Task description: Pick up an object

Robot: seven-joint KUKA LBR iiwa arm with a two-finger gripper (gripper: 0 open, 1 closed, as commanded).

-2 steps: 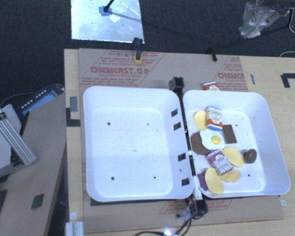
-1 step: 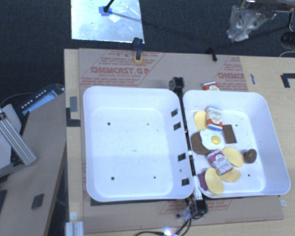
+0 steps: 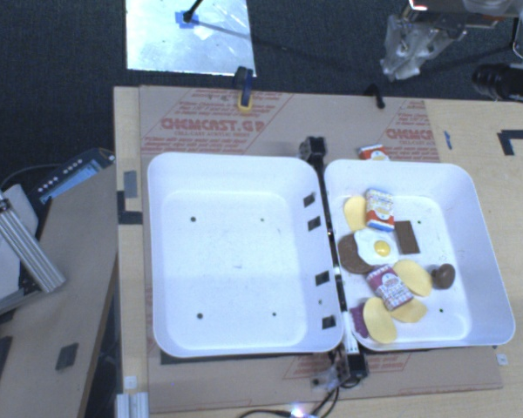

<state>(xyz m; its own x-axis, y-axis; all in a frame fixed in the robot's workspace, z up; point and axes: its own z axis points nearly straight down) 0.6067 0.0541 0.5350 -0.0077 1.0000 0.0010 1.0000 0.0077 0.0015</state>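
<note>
While two white bins sit side by side on counter [image 3: 200,124], right bin [image 3: 479,225] holds pile of toy food at lower middle of frame: fried egg [image 3: 376,247], yellow chips [image 3: 413,277], brown square [image 3: 406,237], small red-and-white packs [image 3: 380,207]. Left bin [image 3: 227,251] sits at frame center. Tool [image 3: 404,52] hangs at upper right of frame, well above bins, touching nothing; cannot tell if open or clenched.
</note>
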